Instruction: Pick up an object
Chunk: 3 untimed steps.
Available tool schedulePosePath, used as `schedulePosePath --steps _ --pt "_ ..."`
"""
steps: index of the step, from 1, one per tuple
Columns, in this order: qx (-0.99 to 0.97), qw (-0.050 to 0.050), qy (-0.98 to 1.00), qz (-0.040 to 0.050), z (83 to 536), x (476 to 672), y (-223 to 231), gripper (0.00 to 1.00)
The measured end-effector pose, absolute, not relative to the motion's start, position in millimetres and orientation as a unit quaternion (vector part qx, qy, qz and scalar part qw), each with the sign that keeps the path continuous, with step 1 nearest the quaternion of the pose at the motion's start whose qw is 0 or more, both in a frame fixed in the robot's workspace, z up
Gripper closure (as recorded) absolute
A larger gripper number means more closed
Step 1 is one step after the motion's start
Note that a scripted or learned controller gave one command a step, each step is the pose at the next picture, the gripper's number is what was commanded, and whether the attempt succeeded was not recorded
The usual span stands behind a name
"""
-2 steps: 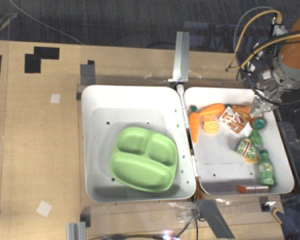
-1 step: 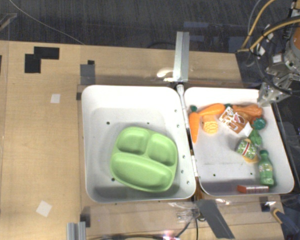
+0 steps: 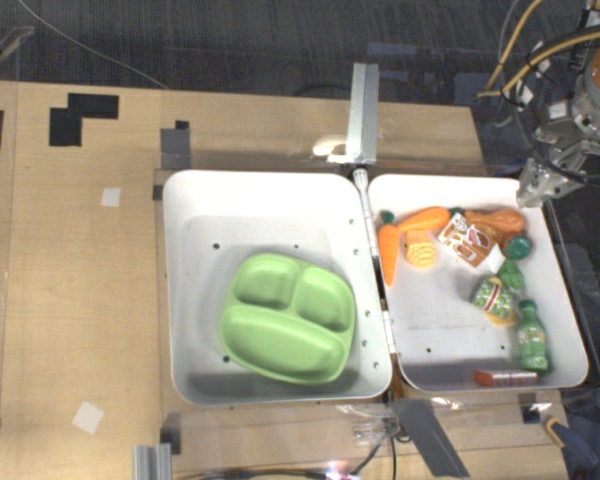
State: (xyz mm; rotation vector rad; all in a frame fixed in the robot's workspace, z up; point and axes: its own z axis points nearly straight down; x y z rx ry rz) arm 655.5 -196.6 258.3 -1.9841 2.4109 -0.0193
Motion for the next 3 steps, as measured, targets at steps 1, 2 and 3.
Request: schedulePosePath --steps 1,2,3 --pt "-0.635 0.014 0.772 -0.0089 272 657.8 -195 1.00" --pt "-0.631 0.013 0.776 -0.0147 126 676.9 -194 1.00" --pt "-0.770 0.004 0.638 -0.0042 143 671.6 -205 1.00"
